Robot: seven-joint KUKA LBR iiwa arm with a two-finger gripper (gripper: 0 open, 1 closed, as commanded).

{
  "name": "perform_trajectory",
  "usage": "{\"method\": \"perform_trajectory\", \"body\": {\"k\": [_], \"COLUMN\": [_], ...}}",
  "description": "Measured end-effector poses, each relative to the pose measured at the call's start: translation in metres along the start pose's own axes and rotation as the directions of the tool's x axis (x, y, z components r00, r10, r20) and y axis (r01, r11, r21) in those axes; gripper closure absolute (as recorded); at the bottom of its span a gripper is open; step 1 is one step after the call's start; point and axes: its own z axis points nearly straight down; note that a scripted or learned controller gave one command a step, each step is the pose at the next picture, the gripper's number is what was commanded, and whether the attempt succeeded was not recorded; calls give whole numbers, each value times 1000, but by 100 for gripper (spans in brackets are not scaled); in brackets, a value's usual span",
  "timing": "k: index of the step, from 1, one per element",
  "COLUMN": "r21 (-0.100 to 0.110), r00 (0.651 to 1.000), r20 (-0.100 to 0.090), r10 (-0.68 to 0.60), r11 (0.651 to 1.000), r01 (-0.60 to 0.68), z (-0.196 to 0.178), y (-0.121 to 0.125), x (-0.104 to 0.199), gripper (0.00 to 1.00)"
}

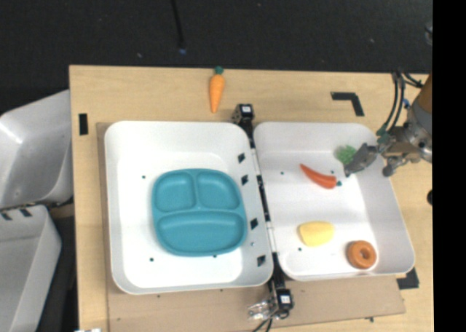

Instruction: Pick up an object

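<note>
Two shallow white bins sit side by side on the bench (145, 90). The left bin (124, 250) carries a blue divided plate (198, 212) near its centre, with three compartments facing up. The right bin (386, 214) carries four items. A red chili pepper (319, 175) lies at about 12 o'clock of the bin's centre, tilted with its stem end toward 4 o'clock. A small green item (345, 153) sits toward 1 o'clock, just beside the pepper's stem end; its exact type cannot be read. A yellow rounded item (316, 233) rests toward 7 o'clock. A brown ring doughnut (361, 254) lies toward 5 o'clock, near the bin's front wall and apart from the yellow item.

One orange carrot (215, 90) with a green top lies on the bench outside both bins, at 12 o'clock of the left bin, pointing tip-down toward the bin rim.

My gripper (373, 161) is at the 2 o'clock side of the right bin, over its right wall. My fingers (358, 160) stand spread apart, with nothing between them. One dark fingertip reaches toward 9 o'clock, close to the green item and the pepper's stem end; contact cannot be confirmed.
</note>
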Motion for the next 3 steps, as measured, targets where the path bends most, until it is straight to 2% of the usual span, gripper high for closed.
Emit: {"method": "perform_trajectory", "body": {"k": [1, 3], "r21": [-12, -7], "r00": [1000, 1000], "r20": [3, 2], "r10": [-3, -1], "r11": [1000, 1000], "r01": [3, 1], "z": [-7, 86], "y": [3, -5], "x": [0, 11], "gripper": [0, 0]}}
